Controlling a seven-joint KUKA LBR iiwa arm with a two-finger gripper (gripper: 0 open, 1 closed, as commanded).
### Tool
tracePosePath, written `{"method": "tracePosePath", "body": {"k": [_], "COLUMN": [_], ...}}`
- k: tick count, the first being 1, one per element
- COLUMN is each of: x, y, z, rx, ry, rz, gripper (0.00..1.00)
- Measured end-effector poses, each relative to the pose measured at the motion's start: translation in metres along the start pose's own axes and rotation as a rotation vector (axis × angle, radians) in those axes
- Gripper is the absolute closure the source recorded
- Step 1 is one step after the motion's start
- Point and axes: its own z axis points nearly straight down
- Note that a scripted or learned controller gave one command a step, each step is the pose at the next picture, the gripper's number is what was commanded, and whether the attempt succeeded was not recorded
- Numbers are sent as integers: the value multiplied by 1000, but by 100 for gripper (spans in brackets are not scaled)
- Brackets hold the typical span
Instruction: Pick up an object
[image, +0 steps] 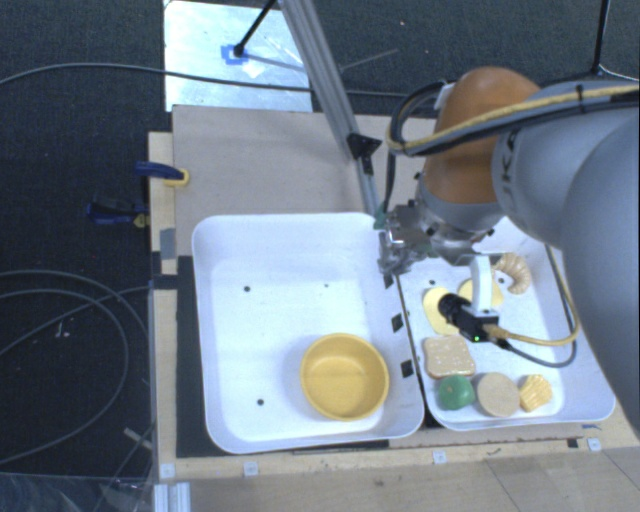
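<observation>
Yellow, tan and green bits lie in the right bin (575, 395), all of them resting on its floor. You have a toast slice (448, 355) near the bin's left wall, with a green lump (456, 392) touching it at 6 o'clock. A tan disc (497, 394) sits just beside the lump at 3 o'clock, and a yellow shell (535, 392) is at the disc's 3 o'clock. At 12 o'clock from the toast lies a flat yellow piece (436, 305), partly hidden by the robot, with a pale croissant (515, 272) at its 2 o'clock. The gripper (393, 256) hangs over the seam between the bins, at 11 o'clock from the yellow piece. You cannot tell how far it is open or whether it has hold of anything. Over in the left bin (230, 260), a yellow bowl (345, 375) stands upright at 5 o'clock from the bin's middle, near the front rim
</observation>
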Motion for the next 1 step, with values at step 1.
{"method": "tracePosePath", "body": {"k": [1], "x": [43], "y": [3], "z": [-9], "rx": [0], "ry": [0], "rz": [1], "gripper": [100]}}
